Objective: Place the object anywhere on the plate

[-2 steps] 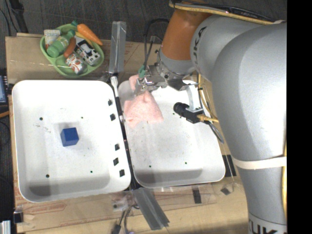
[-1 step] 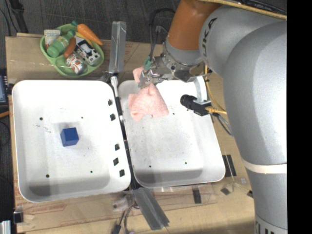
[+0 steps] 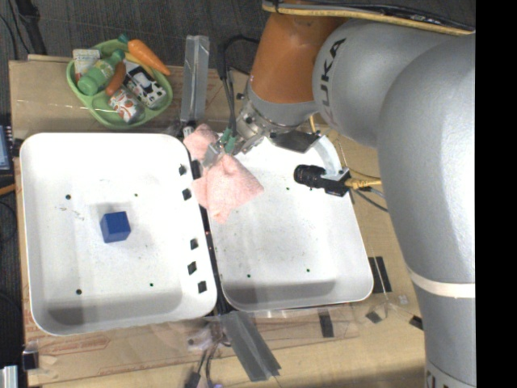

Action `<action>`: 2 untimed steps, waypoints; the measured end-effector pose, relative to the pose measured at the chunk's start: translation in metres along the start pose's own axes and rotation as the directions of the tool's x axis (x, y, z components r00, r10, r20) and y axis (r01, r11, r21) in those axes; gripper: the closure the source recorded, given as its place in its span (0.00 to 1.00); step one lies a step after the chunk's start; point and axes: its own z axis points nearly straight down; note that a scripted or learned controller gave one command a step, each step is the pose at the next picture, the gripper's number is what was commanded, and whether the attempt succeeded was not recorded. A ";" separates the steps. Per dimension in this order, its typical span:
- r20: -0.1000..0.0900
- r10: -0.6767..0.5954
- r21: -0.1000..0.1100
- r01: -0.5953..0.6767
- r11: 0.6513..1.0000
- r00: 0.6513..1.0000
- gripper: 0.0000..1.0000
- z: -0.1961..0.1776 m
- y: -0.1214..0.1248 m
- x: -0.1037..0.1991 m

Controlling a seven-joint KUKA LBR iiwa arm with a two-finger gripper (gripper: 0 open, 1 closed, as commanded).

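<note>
Pink and soft, the crumpled cloth (image 3: 228,186) hangs at the far left corner of the right white bin (image 3: 323,273), close to the wall where the two bins meet. Its top bit is pinched between my two fingers, so my gripper (image 3: 222,148) is closed on the pink cloth. The rest of the cloth droops down and spreads out toward the near side, over the bin floor. I cannot tell if its low edge touches the floor.

My gripper sits at the top of the cloth, under my orange band (image 3: 287,55). My big grey arm (image 3: 412,136) comes in from the right and covers much of the right side of the scene. A small black part with a cable (image 3: 323,179) sticks out just right of the cloth, over the bin.

To the left is the other white bin (image 3: 48,297). A small blue cube (image 3: 115,226) lies on its floor, a bit left of the middle, well apart from the cloth. Little black clips (image 3: 194,257) sit along the wall between the two bins.

At the far left, past the left bin, a green bowl (image 3: 89,103) stands on the wooden bench (image 3: 81,347). It is full of toy food, with an orange carrot (image 3: 145,55) on top.
</note>
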 end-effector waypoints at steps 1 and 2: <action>0.002 -0.394 -0.001 0.394 0.919 0.919 1.00 -0.013 0.006 0.051; 0.002 -0.724 0.000 0.724 0.689 0.689 1.00 -0.011 0.003 0.101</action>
